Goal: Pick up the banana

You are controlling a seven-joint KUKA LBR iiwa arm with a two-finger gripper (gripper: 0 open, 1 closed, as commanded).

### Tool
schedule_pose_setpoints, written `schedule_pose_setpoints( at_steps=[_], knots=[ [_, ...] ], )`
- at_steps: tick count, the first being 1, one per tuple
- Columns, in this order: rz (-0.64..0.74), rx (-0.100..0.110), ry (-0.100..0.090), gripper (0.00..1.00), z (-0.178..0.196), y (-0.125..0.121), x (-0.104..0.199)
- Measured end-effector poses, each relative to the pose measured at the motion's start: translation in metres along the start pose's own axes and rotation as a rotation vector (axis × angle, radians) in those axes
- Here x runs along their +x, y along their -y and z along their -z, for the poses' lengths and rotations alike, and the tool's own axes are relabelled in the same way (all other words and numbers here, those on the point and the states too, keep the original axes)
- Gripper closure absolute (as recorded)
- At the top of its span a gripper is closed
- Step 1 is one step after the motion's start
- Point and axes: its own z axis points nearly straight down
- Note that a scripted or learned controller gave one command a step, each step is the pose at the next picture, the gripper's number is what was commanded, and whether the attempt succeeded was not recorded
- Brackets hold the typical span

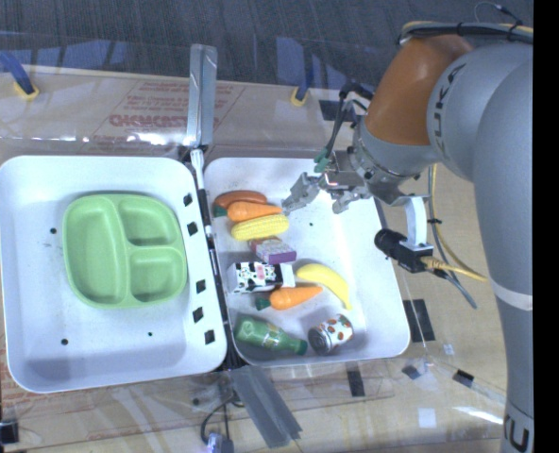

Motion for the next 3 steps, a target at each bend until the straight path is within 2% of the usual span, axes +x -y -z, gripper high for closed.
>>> schedule_pose_setpoints(
  at_steps=[1,2,3],
  knots=[
    [0.185,0.000,0.000,0.00,-0.076,0.085,-0.055],
    [0.187,-0.013,0.007,0.00,-0.116,0.087,-0.078],
    [0.191,-0.012,0.006,1.00,-0.107,0.088,-0.078]
  ],
)
